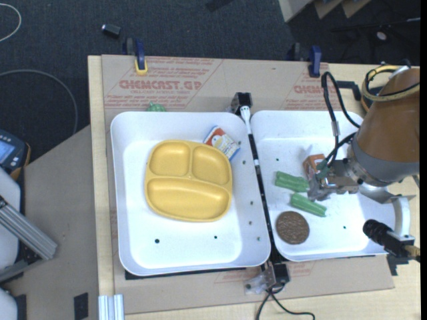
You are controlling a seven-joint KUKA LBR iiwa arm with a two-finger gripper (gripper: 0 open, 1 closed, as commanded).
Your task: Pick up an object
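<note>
The right bin (347, 242) holds two green sticks, one (291, 181) in its middle and another (307, 205) just below it. A brown round disc (292, 227) lies near that bin's front edge. A small orange-brown block (313, 162) sits beside the arm's wrist. My gripper (320, 185) hangs low over the right bin, right beside the two green sticks and just below the orange-brown block. The wrist body hides what is under it.
The left bin (130, 199) carries a yellow divided plate (189, 180) and a small red, white and blue carton (222, 141) at its back right corner. A black cable (255, 172) runs along the ridge between the bins. Blue clamps (139, 53) hold the board's far edge.
</note>
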